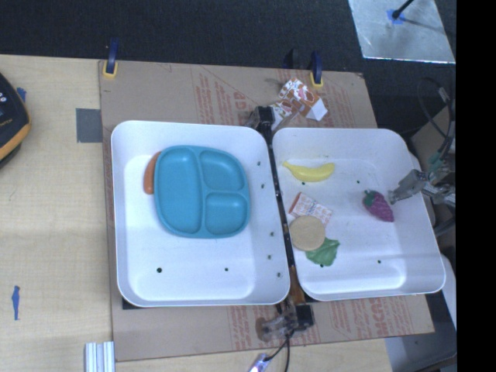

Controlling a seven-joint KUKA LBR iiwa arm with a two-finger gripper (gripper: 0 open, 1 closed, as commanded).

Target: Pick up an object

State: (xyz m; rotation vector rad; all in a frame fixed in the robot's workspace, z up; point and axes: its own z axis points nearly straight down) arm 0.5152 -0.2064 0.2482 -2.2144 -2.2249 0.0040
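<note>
Purple fruit-like toy (379, 205) lies near right bin's (364, 285) far right wall; gripper (408, 184) just beside it at the rim, grasp state not discernible; banana (309, 171) well apart. Risk, judged: rounded toy skids against the wall, pinch closes empty.

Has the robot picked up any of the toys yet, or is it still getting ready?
Nothing is picked up yet. The banana, the purple toy, the round tan piece and the green one all lie in the right bin. The gripper is at that bin's right edge, next to the purple toy, carrying nothing. Grabbing and lifting are both left.
</note>
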